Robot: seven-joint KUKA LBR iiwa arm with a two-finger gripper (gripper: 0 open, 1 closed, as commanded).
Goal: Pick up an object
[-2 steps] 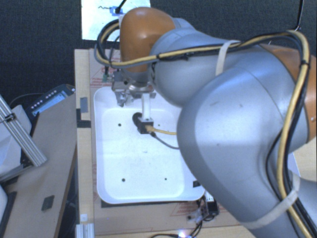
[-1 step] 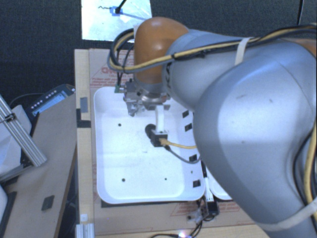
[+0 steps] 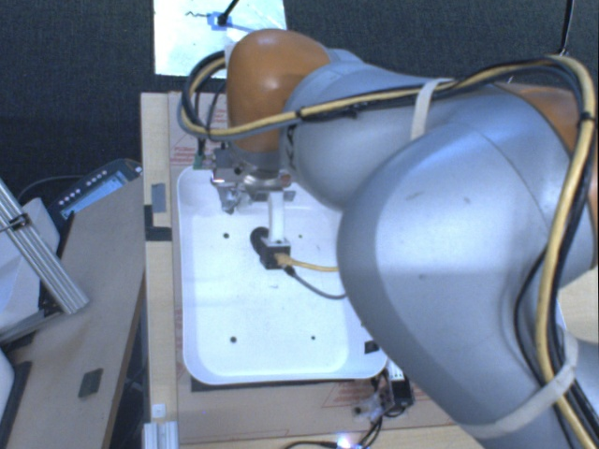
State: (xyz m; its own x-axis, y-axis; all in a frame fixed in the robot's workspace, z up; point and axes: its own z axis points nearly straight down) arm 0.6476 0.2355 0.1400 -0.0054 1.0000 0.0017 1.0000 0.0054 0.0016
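Grey arm (image 3: 449, 241) bulks closest to lens, reaching in from right and bent down over the bench, likely hunting a pick. White bin (image 3: 211, 288) under it: visible floor carries just small dark specks (image 3: 233, 339). Low at its far-left corner, the gripper (image 3: 236, 193); open or closed, cannot tell. Where the object lies, can't say, arm covers the rest.

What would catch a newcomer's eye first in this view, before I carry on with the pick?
The big grey robot arm dominates: it reaches in from the right and covers much of the view, with its orange band at top centre. Just below that band the gripper hangs over the far end of the shallow white plastic bin, whose visible floor is marked with a few small dark dots.
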